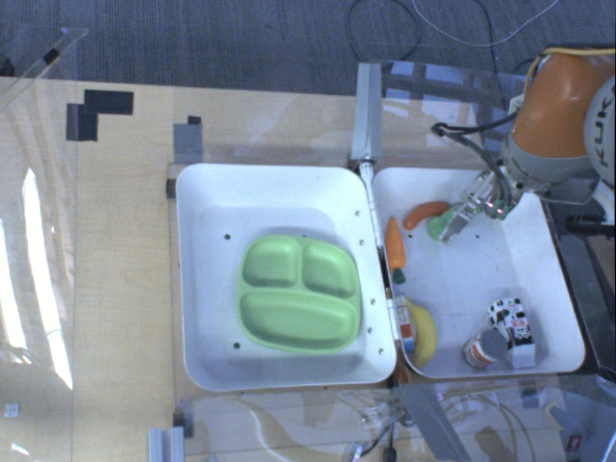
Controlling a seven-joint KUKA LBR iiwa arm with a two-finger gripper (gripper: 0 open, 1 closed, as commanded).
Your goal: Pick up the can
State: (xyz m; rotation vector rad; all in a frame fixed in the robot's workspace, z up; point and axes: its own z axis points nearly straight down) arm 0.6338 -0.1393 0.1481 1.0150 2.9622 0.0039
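Camera view: the gripper (452, 221), its grip state not discernible, is seen beside a carrot (424, 214), so the distant can (480, 348) could be missed.

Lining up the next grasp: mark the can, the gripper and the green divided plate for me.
Small metal can (478, 350): camera view, on its side wall.
Gripper (460, 219): camera view, between fingertips.
Green divided plastic plate (298, 293): camera view, on the central ridge.

Below the jaws bare bin floor (500, 268) lies open toward the can (478, 350) (a cow-patterned carton (511, 327) touching its right side).
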